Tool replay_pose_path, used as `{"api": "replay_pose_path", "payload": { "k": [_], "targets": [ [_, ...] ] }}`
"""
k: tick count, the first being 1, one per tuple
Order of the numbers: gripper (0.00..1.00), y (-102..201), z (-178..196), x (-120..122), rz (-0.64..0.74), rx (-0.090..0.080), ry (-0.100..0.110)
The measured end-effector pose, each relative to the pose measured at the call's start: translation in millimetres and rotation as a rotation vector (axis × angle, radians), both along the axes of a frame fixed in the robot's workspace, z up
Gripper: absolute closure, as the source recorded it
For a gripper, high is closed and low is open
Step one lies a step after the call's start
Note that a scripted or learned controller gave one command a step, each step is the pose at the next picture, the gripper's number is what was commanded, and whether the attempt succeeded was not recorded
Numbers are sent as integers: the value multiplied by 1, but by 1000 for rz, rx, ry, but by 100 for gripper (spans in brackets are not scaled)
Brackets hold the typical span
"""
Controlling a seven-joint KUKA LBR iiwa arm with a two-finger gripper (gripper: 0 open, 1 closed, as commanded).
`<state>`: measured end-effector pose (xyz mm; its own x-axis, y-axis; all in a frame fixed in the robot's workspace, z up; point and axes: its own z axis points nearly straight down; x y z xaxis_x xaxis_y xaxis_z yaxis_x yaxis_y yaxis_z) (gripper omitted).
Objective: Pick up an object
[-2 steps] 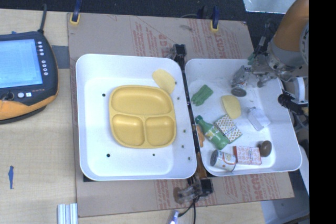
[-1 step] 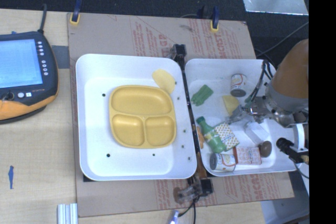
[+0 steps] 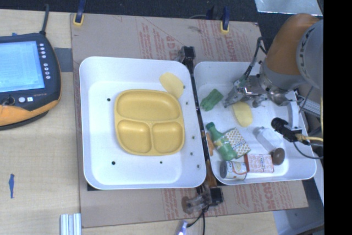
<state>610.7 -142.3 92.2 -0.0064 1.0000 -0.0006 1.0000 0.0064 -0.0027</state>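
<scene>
The pick looks barely begun: nothing is lifted, and every object lies on a bin floor. The gripper (image 3: 248,91) hangs low over the right bin (image 3: 308,173), just above a yellow lump (image 3: 242,114); whether it is released or clenched I cannot tell. Nearby in that bin lie a green piece (image 3: 211,99), a green bottle (image 3: 219,140), a can (image 3: 233,168) and a small carton (image 3: 259,163). The left bin (image 3: 93,162), just beside the right bin, holds a yellow tray (image 3: 149,121). Both bins rest on cardboard (image 3: 137,36) on a wooden bench (image 3: 33,173); a pendant (image 3: 25,77) sits well left of them, dark floor beyond.
</scene>
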Motion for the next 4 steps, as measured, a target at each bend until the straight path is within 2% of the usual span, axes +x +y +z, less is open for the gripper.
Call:
{"api": "replay_pose_path", "payload": {
  "k": [1,2,3,4],
  "targets": [
    [0,-14,120,-34,-4,0,-2],
    [0,-1,13,-15,0,0,3],
    [0,-26,56,46,-2,1,-3],
    [0,-12,-1,-7,-2,0,2]
  ]
}}
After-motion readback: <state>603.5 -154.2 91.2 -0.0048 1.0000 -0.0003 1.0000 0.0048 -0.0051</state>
